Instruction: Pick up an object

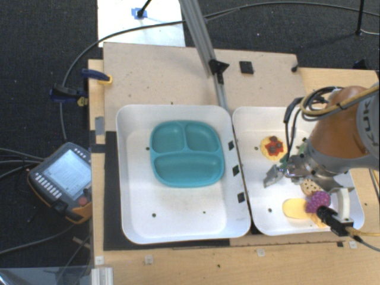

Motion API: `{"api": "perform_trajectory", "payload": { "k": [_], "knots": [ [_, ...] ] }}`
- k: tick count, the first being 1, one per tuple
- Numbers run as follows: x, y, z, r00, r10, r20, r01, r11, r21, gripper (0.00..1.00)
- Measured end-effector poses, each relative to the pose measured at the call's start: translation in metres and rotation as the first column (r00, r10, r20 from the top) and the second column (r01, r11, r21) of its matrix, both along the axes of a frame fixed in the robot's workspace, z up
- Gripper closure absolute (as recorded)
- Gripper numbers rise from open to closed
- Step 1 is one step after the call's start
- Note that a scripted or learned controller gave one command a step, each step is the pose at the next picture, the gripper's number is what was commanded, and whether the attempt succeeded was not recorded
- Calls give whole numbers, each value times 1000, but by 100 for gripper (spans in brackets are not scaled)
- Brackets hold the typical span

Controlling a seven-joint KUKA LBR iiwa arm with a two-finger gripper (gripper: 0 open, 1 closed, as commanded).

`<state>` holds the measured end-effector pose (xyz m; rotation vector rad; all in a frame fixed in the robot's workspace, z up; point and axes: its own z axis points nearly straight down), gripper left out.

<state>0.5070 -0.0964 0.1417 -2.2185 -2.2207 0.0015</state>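
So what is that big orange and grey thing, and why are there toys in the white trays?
That big thing is a robot arm. It reaches in from the right, and a camera up above the bench looks down on it at a slant. At its end is a gripper, like a hand with two fingers. It hangs over the right white bin, and nothing shows between its fingers.

In that bin lie small toy foods: a little round pizza, a purple bunch of grapes, a yellow piece and a cracker. The left white bin holds a teal plate with sections. The robot's job is to pick one thing up.
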Motion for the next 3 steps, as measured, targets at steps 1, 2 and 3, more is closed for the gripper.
{"api": "perform_trajectory", "payload": {
  "k": [1, 2, 3],
  "knots": [
    [0, 0, -52, 1000, -1, 1, 1, 1000, 0, 0],
    [1, 0, -39, 1000, 0, 4, 0, 1000, -1, 100],
    [1, -1, 4, 1000, 3, 7, -3, 1000, -2, 100]
  ]
}}
